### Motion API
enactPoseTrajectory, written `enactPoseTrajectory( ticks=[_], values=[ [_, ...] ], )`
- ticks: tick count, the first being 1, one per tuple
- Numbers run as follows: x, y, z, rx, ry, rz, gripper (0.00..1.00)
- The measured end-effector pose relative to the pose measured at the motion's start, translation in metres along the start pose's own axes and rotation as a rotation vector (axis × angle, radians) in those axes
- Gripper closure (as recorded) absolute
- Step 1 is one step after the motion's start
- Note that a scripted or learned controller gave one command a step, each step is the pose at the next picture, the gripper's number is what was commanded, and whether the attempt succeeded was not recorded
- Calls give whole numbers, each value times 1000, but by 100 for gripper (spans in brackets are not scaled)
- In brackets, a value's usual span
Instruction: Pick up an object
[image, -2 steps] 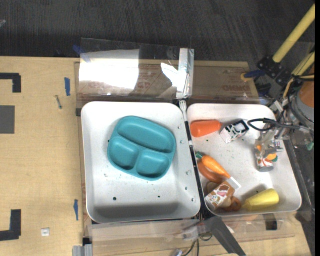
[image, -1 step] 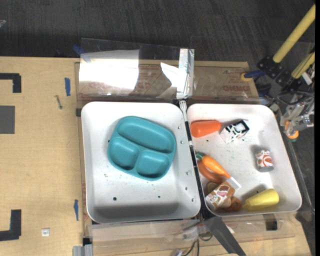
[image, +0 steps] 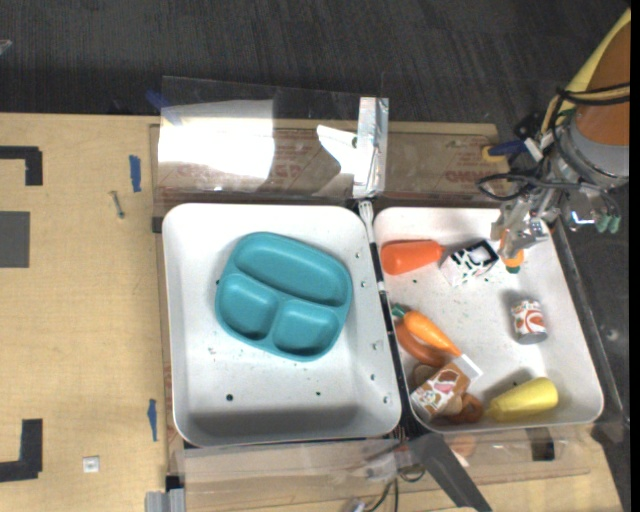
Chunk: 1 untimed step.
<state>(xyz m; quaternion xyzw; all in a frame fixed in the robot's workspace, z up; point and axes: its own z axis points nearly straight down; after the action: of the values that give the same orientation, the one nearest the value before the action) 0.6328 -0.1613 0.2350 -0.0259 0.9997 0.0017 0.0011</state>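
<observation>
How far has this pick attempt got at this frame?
Done: the gripper has reached the right bin's far corner, above the black-and-white toy. In hand: nothing visibly between its fingers. Left: the grasp and lift; the orange carrot, yellow piece and small can all lie in the bin.

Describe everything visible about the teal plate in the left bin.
The teal plate is a rounded, oblong dish that looks like smooth matte plastic, divided by raised ridges into three compartments: one long section along its far side and two smaller ones nearer the camera. It lies flat, right side up, turned at a slant, roughly in the middle of the left bin. It rests on the bin's white floor, apart from the walls, with nothing in or on it.
</observation>
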Motion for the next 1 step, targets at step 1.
enactPoseTrajectory(
  ticks=[1],
  values=[
    [-21,64,-4,1,-8,56,100]
  ],
)
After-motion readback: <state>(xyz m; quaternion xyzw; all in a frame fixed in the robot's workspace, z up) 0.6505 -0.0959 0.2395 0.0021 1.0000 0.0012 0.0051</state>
